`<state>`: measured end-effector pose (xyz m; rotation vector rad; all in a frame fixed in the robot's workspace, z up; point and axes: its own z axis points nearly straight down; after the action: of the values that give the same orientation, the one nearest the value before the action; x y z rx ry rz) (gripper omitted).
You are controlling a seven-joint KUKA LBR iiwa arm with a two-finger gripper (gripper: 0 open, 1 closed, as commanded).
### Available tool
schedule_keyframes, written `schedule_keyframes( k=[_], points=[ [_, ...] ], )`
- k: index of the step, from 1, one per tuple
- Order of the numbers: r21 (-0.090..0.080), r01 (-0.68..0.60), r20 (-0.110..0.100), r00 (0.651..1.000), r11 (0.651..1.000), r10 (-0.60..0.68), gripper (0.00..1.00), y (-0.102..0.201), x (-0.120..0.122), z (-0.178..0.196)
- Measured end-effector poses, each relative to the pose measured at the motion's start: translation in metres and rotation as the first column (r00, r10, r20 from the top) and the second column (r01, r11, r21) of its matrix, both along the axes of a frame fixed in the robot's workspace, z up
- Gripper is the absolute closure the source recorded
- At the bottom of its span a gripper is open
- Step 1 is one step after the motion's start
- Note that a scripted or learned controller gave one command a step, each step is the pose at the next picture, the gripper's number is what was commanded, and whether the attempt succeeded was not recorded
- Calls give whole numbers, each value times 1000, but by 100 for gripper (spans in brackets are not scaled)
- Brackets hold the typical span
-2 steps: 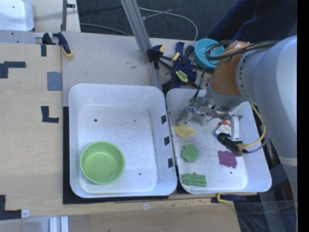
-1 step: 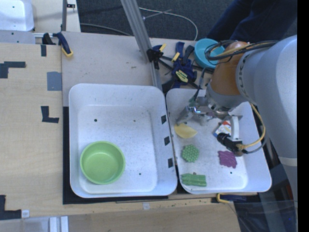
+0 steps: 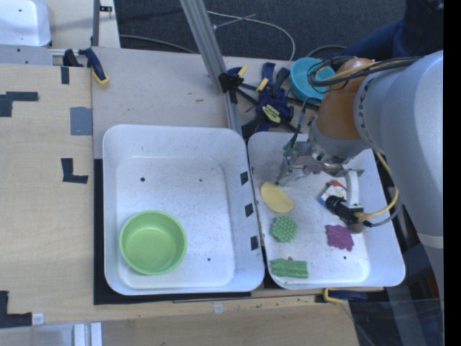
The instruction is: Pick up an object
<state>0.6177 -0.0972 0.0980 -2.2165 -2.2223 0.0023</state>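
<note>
Underneath everything, a pale wooden table, stretching well out to the view's left of the tool. Above and to the right of the tool, reaching in from that side, the grey arm with its orange band. Far off to the tool's left, the larger white bin. Directly beneath the tool, the second white bin, side by side with the first. In the left bin's near corner, well apart from the tool, a green bowl, standing upright. Behind the tool, out on the table past the bin's far rim, a cluster of blue clamps at the foot of a slanted metal pole.

Poised low over the far-left part of the right bin, pointing down. Open or closed: cannot tell from this angle. Nothing seen gripped.

Just below the tool's tip, near but not clearly touching, a yellow piece lying flat. Farther below that, a round bumpy green piece. To the lower right of the tool, a purple piece. Farthest from the tool, by the bin's near rim, an oblong green piece.
</note>
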Motion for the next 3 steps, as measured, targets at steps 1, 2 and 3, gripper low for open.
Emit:
schedule_keyframes(
  k=[1,2,3],
  points=[
    [-1,1,6,1000,1000,-1,100,0,1,42],
    [-1,1,6,1000,1000,-1,100,2,2,84],
    [-2,1,8,1000,1000,-1,100,2,4,138]
  ],
)
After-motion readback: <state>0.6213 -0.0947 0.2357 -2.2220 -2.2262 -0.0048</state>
